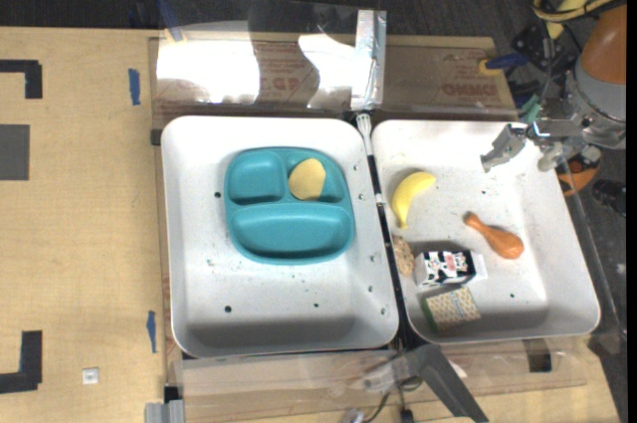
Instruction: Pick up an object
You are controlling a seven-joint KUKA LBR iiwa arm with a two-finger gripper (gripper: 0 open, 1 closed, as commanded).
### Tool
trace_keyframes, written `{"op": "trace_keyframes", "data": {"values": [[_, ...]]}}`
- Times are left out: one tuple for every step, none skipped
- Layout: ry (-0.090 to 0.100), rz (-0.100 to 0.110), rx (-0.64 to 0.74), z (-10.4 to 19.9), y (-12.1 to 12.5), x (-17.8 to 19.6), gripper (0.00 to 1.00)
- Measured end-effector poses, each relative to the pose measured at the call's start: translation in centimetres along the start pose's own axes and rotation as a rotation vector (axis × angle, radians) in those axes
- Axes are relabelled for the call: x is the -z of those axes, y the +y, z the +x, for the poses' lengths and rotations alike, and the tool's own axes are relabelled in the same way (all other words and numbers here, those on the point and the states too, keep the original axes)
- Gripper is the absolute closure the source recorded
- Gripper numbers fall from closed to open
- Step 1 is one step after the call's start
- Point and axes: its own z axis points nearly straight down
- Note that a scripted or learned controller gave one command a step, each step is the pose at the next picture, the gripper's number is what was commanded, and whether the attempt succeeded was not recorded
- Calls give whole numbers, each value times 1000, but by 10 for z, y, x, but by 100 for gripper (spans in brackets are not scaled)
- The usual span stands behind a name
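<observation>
The arm is cut off by the right edge of the picture, so most of it can't be seen. The gripper at the upper right is small and blurry. The words on the little carton are too tiny to read.

Two bins sit side by side on the bench. In the left bin rests a divided plate with a lemon in its upper right compartment. The right bin holds a banana near its left wall, a drumstick to the right, and a small carton in front of both.
</observation>
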Motion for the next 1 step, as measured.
{"op": "trace_keyframes", "data": {"values": [[-3, -6, 255, -29, -67, -149, 0]]}}
